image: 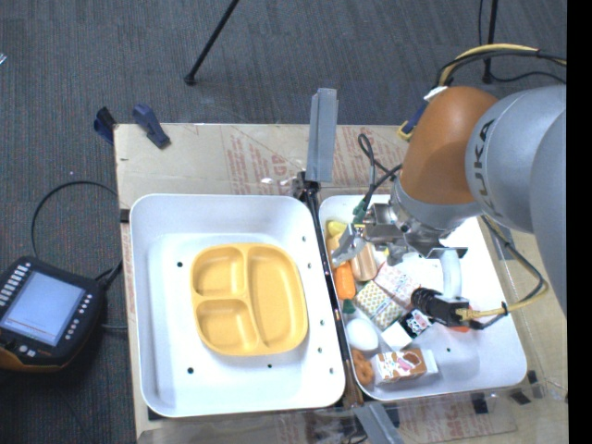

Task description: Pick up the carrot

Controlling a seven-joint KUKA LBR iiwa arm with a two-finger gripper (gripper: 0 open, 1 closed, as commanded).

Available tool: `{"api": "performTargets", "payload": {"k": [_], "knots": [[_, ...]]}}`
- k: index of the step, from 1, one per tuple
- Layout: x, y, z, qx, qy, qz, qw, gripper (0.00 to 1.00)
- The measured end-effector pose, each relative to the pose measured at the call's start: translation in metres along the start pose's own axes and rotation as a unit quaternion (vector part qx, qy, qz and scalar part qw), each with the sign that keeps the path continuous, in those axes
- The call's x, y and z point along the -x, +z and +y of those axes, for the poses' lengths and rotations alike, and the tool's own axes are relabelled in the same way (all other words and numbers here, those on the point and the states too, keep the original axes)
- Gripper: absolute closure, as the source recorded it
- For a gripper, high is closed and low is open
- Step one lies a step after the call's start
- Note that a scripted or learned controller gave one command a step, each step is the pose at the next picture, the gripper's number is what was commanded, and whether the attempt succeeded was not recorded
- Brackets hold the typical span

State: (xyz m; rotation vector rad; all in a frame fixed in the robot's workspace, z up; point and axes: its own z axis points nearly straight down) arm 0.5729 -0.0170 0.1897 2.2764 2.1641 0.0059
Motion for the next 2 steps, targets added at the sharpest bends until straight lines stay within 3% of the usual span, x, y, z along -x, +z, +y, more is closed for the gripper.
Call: {"api": "performTargets", "payload": {"k": [1,2], "knots": [[0.07,0.055,-0.023,-0.007,-0.026,-0.002,0.9996,0.0],[-0.01,0.002,-0.018,-0.002,0.013,0.0,0.9999,0.0]]}}
